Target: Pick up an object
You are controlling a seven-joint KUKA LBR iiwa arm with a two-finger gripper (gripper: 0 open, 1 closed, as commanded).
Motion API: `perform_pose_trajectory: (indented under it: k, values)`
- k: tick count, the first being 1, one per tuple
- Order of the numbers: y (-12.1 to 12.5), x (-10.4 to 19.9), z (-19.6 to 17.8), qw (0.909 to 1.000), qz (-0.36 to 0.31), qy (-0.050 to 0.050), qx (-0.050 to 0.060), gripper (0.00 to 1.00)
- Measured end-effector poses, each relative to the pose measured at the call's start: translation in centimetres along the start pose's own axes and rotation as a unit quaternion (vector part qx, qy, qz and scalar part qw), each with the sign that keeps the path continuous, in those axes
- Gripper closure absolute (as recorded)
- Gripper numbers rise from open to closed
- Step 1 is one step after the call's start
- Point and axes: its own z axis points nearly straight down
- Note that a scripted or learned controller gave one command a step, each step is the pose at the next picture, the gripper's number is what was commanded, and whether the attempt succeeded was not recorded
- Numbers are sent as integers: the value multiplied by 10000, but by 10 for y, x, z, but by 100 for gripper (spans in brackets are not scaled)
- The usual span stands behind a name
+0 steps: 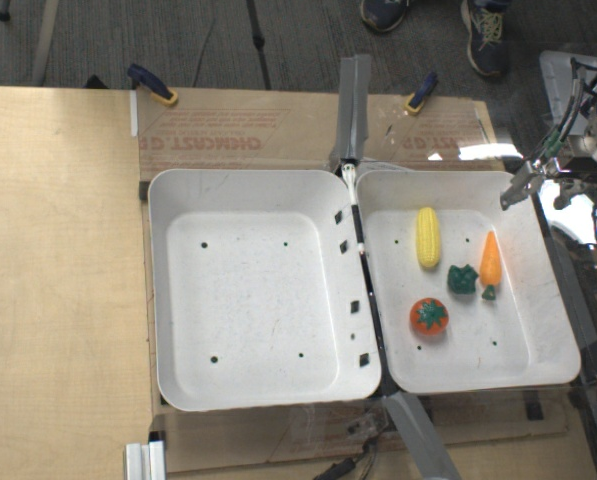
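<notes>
The right bin [538, 368] holds a yellow corn cob [428, 236] lying upright near its middle. An orange carrot [491, 258] lies to the right of it, with a small dark green piece [463, 279] at the carrot's lower left. A red tomato with a green top [429, 317] sits nearer the front. My gripper [526, 181] hangs over the bin's far right corner, above and to the right of the carrot, apart from all the objects. Cables and metal parts of the arm crowd behind it at the view's right edge.
The left bin [168, 298] stands beside the right one, joined by a grey divider bar [354, 128]. Cardboard [238, 133] lies behind the bins, held by two blue-and-yellow clamps [151, 83]. A wooden bench top [58, 268] stretches to the left. A person's shoes [483, 28] stand on the floor behind.
</notes>
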Motion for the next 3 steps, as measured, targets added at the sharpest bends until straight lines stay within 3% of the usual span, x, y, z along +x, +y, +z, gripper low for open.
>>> perform_pose_trajectory:
  k: [1,2,3]
  values:
    - [-61,51,55,9999,-151,9,16,0]
    - [-61,109,116,9985,-543,10,18,0]
    - [-119,109,164,9964,-842,14,16,0]
